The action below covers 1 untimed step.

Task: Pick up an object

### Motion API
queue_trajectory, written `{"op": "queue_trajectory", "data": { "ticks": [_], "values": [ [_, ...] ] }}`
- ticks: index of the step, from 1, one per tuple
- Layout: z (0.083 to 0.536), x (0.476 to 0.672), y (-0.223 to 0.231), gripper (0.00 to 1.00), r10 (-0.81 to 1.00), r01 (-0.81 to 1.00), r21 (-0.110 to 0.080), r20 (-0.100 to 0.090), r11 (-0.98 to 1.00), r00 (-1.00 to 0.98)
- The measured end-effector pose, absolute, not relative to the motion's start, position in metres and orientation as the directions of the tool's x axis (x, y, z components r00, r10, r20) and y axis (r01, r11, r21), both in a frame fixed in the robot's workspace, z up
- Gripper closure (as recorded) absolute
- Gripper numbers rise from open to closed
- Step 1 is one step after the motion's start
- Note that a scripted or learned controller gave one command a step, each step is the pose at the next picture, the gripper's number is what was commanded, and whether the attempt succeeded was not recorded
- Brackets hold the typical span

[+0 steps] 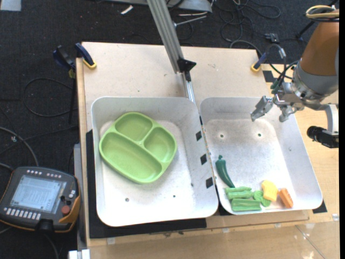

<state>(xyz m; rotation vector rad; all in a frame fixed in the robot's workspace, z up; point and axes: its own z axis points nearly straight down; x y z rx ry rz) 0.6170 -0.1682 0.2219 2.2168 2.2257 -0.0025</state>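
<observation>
While hovering at right bin's (pixel 302 144) far rim, fingers (pixel 262 108) spread, pinching nothing; toys (pixel 253 194) crowded near corner.

right bin (pixel 302 161) middle bare; toys (pixel 253 194) crowd near edge.

Green three-compartment plastic plate (pixel 138 146) in left white bin (pixel 108 204). Right white bin (pixel 302 161): dark green toy pepper (pixel 223 171) at left wall; green bean pods (pixel 243 196), yellow piece (pixel 268 190), orange piece (pixel 285 197) along near edge.
</observation>
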Motion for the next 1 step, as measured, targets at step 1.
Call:
{"op": "queue_trajectory", "data": {
  "ticks": [1],
  "values": [
    [0.1598,0.5452,-0.1444,0.0,1.0,1.0,-0.011,0.003,-0.002,0.002]
  ]
}}
